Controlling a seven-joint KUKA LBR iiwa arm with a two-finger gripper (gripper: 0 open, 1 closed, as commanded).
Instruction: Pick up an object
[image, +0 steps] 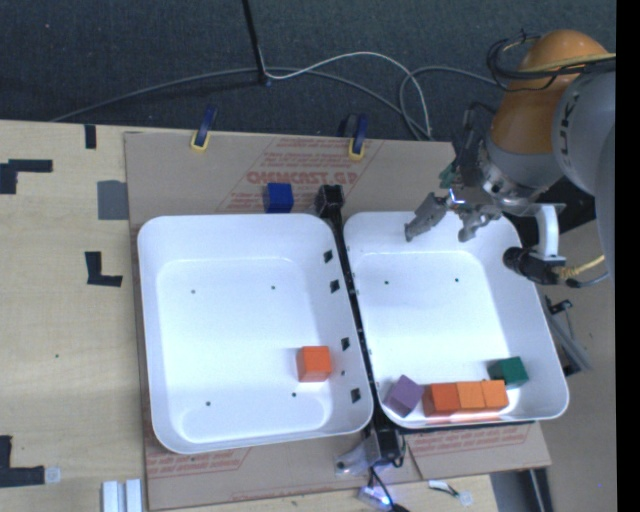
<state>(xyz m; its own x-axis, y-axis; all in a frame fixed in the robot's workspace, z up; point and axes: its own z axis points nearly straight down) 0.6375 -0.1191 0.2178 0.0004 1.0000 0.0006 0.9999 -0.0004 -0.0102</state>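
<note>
My gripper (440, 222) hangs over the back rim of the right bin (450, 300), its two fingers spread apart and open with nothing between them. An orange cube (314, 363) lies in the left bin (200, 300) near its front right corner. Along the front wall of the right bin sit a purple block (403, 395), a long orange block (465, 398) and a green block (509, 371). All of these lie well in front of the gripper.
A blue cube (279, 196) rests on the cardboard behind the left bin. Black clips (330, 200) run along the seam between the bins. Cables (330, 65) trail across the dark floor behind the bench.
</note>
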